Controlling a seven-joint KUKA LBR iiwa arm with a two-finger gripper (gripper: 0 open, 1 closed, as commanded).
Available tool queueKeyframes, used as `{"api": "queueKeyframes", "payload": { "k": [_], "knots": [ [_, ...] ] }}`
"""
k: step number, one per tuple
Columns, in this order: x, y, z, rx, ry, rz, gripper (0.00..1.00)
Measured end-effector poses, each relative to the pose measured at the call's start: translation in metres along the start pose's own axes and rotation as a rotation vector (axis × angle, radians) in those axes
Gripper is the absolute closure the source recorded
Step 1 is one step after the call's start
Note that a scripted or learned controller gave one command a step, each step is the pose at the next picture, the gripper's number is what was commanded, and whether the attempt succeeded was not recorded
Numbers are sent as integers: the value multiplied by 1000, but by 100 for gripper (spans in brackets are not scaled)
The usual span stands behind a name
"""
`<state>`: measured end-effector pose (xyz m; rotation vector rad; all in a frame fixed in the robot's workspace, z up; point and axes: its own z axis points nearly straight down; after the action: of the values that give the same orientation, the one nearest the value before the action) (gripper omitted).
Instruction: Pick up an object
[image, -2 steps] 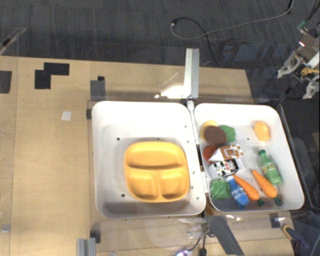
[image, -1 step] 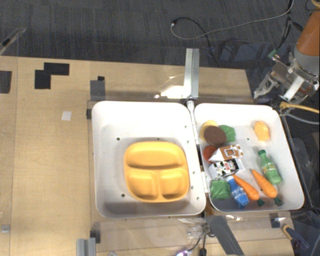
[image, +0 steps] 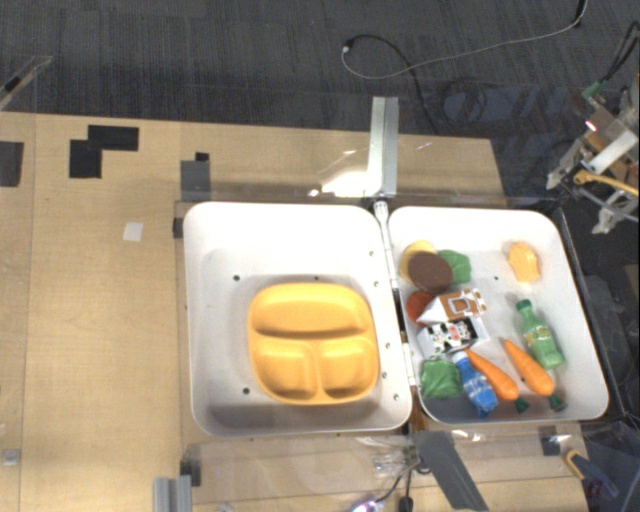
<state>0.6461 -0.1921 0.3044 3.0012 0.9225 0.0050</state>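
We look down on a pale wooden bench (image: 90, 330) set against dark grey carpet, where a black cable (image: 470, 50) loops across the floor beyond the bench's far edge. Two shallow white bins sit side by side on it, and we take the narrow divider (image: 392, 300) where they meet as our landmark.

On one side of that divider lies the left bin (image: 215, 260), holding a yellow compartment tray (image: 312, 338) with one long section and two smaller ones; the tray sits close to the divider.

On the other side is the right bin (image: 580, 300), crowded with toy food. Just beside the divider, at its far end, we see a brown round piece (image: 430, 268) lying over a yellow piece (image: 416, 249), with a green leafy piece (image: 457, 265) touching it. Further along the divider come a red piece (image: 419, 303), a small white printed carton (image: 452, 320), a green block (image: 438, 378) and a blue bottle (image: 477, 385). Away from the divider lie two orange carrots (image: 492, 373) (image: 529, 368), a green bottle (image: 539, 337) and an orange-yellow piece (image: 524, 261) well apart from the rest, near the bin's far wall.

Well beyond the right bin from the divider, at the frame's upper corner, we make out pale metal parts (image: 603, 165) of some apparatus; we cannot tell whether this is the gripper, nor how its jaws stand
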Motion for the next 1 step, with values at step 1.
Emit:
{"api": "queueKeyframes", "payload": {
  "k": [1],
  "knots": [
    [5, 18, -70, -1, 1, 49, 0]
  ]
}}
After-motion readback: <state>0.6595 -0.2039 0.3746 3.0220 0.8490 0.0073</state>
